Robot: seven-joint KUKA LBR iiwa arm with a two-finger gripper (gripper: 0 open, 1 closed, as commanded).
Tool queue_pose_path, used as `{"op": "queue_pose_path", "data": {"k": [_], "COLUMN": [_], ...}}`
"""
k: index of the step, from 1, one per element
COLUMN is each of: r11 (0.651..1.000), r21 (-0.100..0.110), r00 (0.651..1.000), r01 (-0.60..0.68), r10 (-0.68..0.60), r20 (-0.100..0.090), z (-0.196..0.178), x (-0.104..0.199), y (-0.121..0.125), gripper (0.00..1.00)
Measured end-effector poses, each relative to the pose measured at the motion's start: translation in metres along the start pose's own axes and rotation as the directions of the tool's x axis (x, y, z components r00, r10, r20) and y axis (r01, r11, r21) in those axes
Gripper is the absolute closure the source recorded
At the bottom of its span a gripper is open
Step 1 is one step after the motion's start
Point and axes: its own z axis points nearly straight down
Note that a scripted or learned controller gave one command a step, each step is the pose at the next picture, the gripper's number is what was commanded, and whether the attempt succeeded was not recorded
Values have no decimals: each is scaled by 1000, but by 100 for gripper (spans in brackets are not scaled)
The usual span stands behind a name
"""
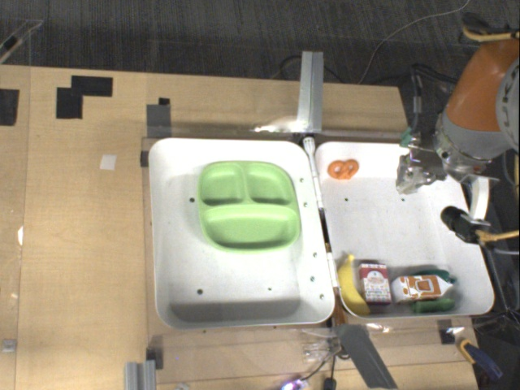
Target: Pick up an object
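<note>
So as far as I can tell the pick hasn't really happened yet. The gripper (412,173) is hanging over the upper right part of the right bin (382,226), near its far right corner, and I can't see anything between its fingers, just bare white bin floor under it. Whether the claw is spread or closed I honestly cannot tell from this angle, it's a small metallic blur. Candidates for grabbing are all sitting put: a little orange pretzel-shaped thing (343,169) near the top left corner of that bin, well apart from the gripper, and a cluster along the bottom edge: a banana (349,287), a small red and white carton (374,283) just beside it, then an orange and white carton (421,285) with something green (432,305) touching its lower side. The left bin (175,242) holds a green divided plate (247,204). My guess is everything's left to do: choose a target, get over it, descend, close, lift.
</note>
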Motion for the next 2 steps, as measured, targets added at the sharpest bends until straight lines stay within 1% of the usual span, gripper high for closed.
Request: {"op": "queue_pose_path", "data": {"k": [1,2], "r11": [999,999], "r21": [0,-4], "r00": [999,999], "r01": [-45,-35], "r10": [45,35], "r20": [0,1], "z": [6,-6], "x": [-2,-1], "y": [-2,0], "gripper": [100,100]}}
